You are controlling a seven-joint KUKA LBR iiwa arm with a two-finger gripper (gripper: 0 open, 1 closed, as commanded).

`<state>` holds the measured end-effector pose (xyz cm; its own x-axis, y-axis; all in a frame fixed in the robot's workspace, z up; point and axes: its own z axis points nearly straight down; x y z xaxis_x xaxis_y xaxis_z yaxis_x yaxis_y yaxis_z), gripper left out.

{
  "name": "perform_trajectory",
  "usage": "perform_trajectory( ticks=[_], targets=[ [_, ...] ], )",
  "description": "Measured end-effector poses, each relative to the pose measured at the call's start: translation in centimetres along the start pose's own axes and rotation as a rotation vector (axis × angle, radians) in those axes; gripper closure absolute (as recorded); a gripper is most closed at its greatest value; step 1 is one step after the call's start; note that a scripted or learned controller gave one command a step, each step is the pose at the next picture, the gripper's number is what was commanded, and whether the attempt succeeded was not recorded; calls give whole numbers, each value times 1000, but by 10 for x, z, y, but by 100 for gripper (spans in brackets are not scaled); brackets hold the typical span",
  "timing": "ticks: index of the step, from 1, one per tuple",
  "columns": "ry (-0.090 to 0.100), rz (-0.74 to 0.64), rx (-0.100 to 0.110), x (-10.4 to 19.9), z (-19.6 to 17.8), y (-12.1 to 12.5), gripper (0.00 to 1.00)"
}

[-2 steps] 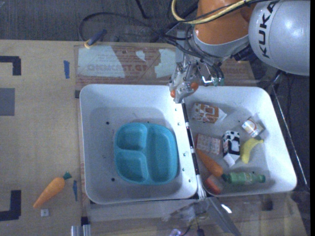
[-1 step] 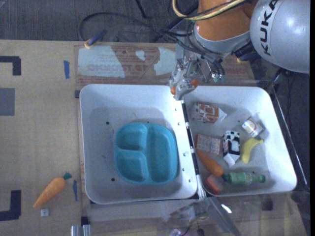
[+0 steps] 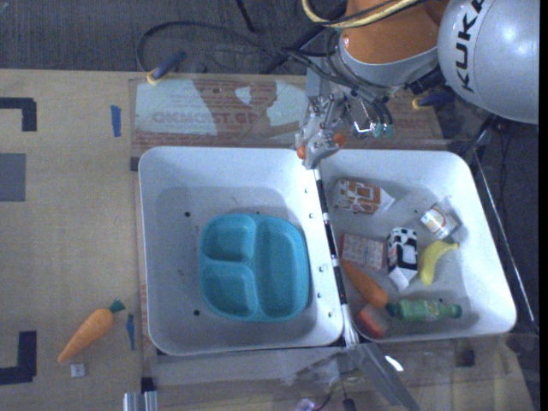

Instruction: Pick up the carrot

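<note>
Carrot [image 3: 365, 285] in my right bin [image 3: 479, 187], lying diagonal, tip toward upper left, among banana [image 3: 435, 260] and bottle [image 3: 423, 310]. Left bin [image 3: 163, 178] holds blue tray [image 3: 254, 266]. Gripper [image 3: 315, 151] fingers: cannot tell.

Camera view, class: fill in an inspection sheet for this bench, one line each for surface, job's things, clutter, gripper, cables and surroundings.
Surface: wooden bench bearing left bin and right bin, side by side.
Job's things: one carrot in the right bin near the divider; a second carrot on the bench outside the left bin.
Clutter: blue divided tray in the left bin; banana, green bottle, small cartons in the right bin.
Gripper: gripper above the bins' far edge, nothing seen between its fingers.
Cables: yellow cable looping over the arm; dark cable on the floor.
Surroundings: dark carpet beyond the bench.
</note>
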<state>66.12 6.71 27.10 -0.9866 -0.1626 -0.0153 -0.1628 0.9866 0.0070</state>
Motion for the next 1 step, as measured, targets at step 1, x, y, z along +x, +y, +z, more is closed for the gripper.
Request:
perform_trajectory(
  ticks=[1],
  targets=[
    [14,-105,4,9,46,41,100]
  ],
)
